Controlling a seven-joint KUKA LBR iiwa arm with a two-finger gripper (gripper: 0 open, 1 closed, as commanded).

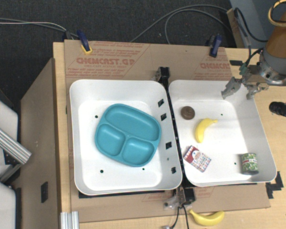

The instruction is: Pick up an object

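Two-finger gripper [239, 90] spread open, holding nothing, over the far right rim of the right-hand shallow white bin [231, 175]. Below and left: round brown cookie-like disc [188, 112], yellow plastic banana [204, 128], red-and-white printed packet [197, 158]. Directly below: small green can [249, 162]. Further left: blue divided plastic plate [127, 134]. Nothing between.

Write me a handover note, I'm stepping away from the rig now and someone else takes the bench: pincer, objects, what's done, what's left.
Pincer: open, holding nothing, hovering over the far right corner of the right bin.
Right bin contents: brown round object near the divider, yellow banana mid-bin, small printed packet at the near left, green can at the near right.
Left bin: blue divided plate.
A second banana lies outside the bins on the bench's near edge.
Done: no object picked up yet.
Left: descend on one object, close, lift.
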